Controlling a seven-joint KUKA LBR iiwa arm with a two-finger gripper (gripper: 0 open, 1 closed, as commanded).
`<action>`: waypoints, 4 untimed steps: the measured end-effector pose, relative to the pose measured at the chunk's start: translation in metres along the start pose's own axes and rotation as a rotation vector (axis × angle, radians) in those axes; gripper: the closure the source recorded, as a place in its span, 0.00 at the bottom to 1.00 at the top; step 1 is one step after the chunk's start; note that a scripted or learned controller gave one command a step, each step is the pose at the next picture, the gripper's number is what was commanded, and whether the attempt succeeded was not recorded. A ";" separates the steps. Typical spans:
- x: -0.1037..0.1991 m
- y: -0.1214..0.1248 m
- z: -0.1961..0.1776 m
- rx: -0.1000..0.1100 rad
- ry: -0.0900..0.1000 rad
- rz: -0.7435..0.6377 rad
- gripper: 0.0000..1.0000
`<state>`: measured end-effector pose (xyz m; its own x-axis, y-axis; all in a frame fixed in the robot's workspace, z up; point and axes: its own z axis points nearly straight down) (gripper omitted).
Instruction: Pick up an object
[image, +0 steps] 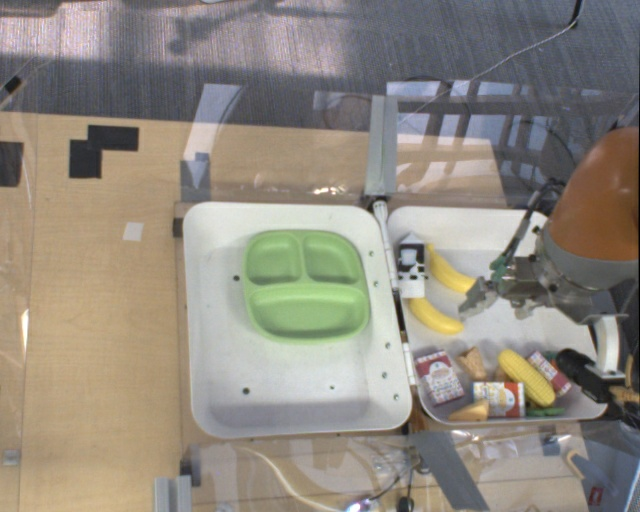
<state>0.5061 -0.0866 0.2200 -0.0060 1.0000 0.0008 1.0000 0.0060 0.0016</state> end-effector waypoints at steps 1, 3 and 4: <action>-0.006 0.062 0.115 0.000 0.000 -0.045 0.00; -0.023 0.152 0.132 0.059 0.008 -0.041 0.00; -0.061 0.154 0.134 0.057 0.023 -0.034 0.00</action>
<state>0.6610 -0.1465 0.0863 -0.0395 0.9989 0.0243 0.9976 0.0408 -0.0552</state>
